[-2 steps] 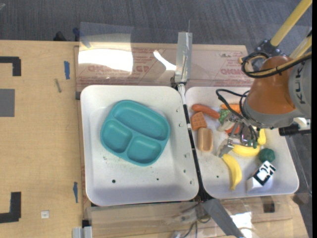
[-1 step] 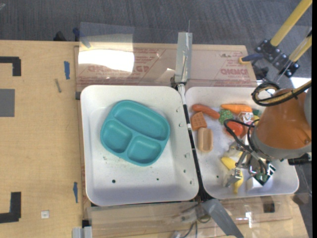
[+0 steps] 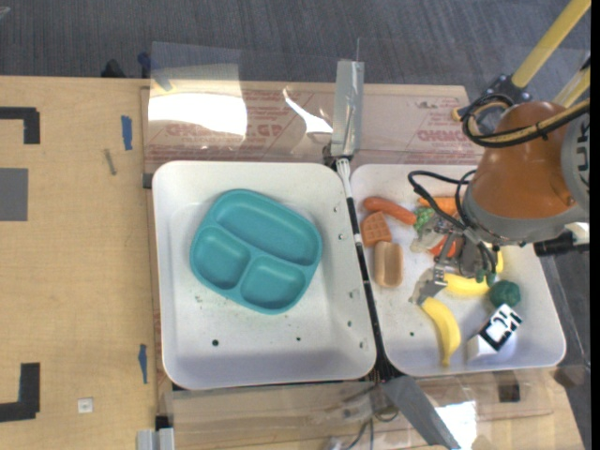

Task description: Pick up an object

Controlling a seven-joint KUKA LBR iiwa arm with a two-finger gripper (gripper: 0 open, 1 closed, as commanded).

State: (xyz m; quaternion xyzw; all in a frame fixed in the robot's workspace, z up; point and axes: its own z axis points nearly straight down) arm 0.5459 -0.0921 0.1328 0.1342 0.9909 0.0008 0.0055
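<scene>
Bananas, two of them, lie in the right bin [image 3: 553, 340] at lower right: one banana [image 3: 443, 328] just below the claw [image 3: 433, 284], long axis running up-down, another banana [image 3: 466, 286] just to its right. Whether the claw is spread or clenched I cannot tell; it seems to grip nothing. One carrot [image 3: 389, 210], one teal plate [image 3: 255, 249].

gripper [image 3: 433, 287] lowered into right bin [image 3: 553, 345] | banana [image 3: 443, 326] lying just below jaws | bread roll [image 3: 387, 263] beside jaws, toward the left bin [image 3: 187, 345] | teal divided plate [image 3: 256, 249] seen well apart in that bin
</scene>
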